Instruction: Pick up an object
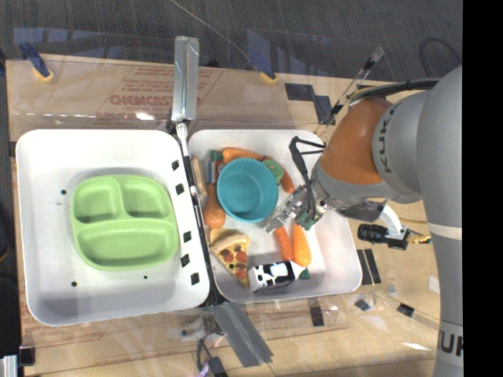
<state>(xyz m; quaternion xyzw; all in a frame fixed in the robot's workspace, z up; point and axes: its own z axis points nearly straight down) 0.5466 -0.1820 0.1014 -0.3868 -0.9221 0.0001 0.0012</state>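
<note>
On the worktop (94, 93), my left bin (39, 234) holds a green plate (124, 220) with three parts. My right bin (342, 258) holds a blue cup (247, 190), a pizza slice (230, 251), a cow toy (273, 274) and carrots (294, 244). My claw (295, 213) hangs low over the carrots; I cannot tell if it is open.

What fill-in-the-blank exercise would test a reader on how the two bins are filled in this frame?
1. The green divided plate lies in the ____ bin.
2. The cup in the right bin is coloured ____.
3. The pizza slice lies beside a black-and-white toy ____.
4. The gripper hangs over the ____ bin.

Missing words: left; teal; cow; right
</note>
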